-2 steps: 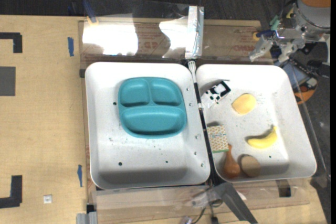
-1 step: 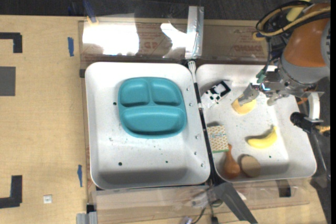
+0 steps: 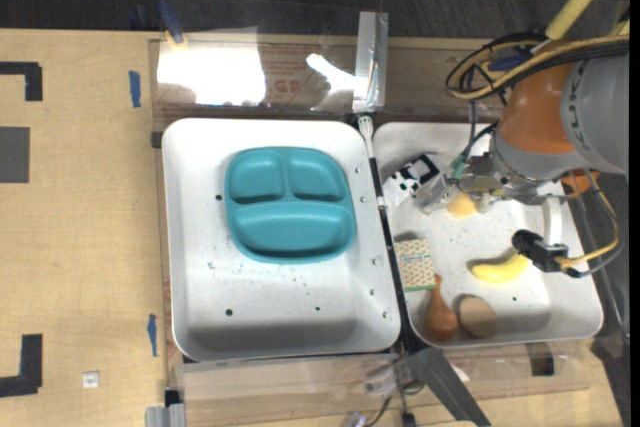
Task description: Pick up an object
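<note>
My gripper (image 3: 443,194) hangs low over the back-left part of the right bin (image 3: 570,310), reaching in from the right under the orange band (image 3: 533,111). A small pale yellow block (image 3: 461,207) lies right at the gripper's tip, partly covered by it. Just left of the tip is a black-and-white checked object (image 3: 409,178). A yellow banana (image 3: 497,268) lies in the bin's middle. At the front are a patterned card (image 3: 415,262), a brown pear-shaped object (image 3: 438,309) and a brown round object (image 3: 478,314).
The left bin (image 3: 200,305) holds a teal divided plate (image 3: 290,202). A divider wall (image 3: 384,225) separates the two bins. Cables and a black fitting (image 3: 538,249) hang from the arm over the right bin's right side. A clear panel (image 3: 260,65) stands behind the bins.
</note>
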Robot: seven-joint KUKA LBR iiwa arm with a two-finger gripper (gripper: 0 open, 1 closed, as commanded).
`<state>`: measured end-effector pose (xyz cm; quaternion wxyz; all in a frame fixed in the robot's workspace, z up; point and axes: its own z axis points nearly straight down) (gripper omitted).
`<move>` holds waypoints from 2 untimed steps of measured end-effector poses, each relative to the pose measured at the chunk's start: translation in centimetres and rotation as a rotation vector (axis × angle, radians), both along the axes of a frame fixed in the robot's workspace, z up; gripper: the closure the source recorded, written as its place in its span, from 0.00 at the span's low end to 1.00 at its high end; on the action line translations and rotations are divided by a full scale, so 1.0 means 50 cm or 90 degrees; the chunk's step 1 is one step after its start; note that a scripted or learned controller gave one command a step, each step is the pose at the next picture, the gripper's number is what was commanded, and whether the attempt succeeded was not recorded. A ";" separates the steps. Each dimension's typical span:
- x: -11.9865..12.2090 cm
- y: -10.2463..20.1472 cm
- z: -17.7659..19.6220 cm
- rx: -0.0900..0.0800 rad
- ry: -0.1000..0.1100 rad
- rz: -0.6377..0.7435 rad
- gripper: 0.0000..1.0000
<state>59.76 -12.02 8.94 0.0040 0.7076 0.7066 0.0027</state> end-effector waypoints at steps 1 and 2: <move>0.043 -0.030 -0.002 -0.001 0.001 0.157 0.00; -0.164 -0.097 -0.003 -0.003 0.004 0.230 0.00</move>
